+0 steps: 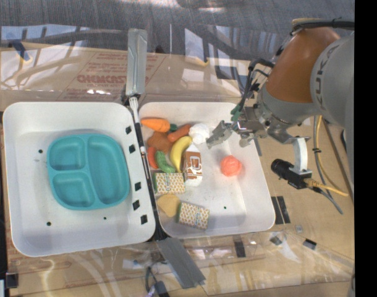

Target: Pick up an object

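My gripper (230,137) hangs over the back right part of the right bin (256,209). Its two fingers stand apart, open, with nothing between them. An orange-red ball (232,166) lies alone on the bin floor just in front of it. To the gripper's left a white lump (199,132) sits close to the left finger (216,134). Further left lies a pile: a carrot (155,124), a banana (179,152), a green vegetable (165,161) and a brown-and-white carton (193,164).
Two patterned packets (170,182) (193,215) and a yellow bun (169,204) lie at the right bin's front left. The left bin (21,228) holds a teal divided plate (88,170). A grey bar (136,64) stands behind the divider between the bins.
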Controlling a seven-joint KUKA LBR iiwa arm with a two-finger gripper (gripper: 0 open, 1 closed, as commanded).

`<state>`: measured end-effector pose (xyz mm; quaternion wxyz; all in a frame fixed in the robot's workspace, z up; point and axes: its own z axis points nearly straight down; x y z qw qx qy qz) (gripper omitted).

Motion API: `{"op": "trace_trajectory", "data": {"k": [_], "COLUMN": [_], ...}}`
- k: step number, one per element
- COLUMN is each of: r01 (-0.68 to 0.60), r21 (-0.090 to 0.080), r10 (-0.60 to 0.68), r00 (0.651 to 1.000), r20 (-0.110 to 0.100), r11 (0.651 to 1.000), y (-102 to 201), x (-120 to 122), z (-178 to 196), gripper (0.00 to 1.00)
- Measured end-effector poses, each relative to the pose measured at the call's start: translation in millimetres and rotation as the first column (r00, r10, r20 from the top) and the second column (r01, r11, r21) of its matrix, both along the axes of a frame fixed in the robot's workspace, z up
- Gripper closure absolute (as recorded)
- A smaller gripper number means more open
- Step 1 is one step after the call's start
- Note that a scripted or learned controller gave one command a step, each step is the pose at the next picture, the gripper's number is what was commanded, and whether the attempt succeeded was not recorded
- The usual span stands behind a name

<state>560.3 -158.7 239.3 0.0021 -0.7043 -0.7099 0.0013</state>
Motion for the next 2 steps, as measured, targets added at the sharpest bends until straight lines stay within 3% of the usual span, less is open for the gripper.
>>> {"op": "trace_trajectory", "data": {"k": [1, 2], "r01": [0.075, 0.106], "r21": [-0.001, -0.001], "r10": [-0.075, -0.106], "r00": [0.997, 0.994], "r20": [0.026, 0.004], "r11": [0.997, 0.994], "y": [-4.6, 22.5], "x": [17.5, 6.9], "z": [-124.2, -146.3], "gripper": [0.0, 0.0]}}
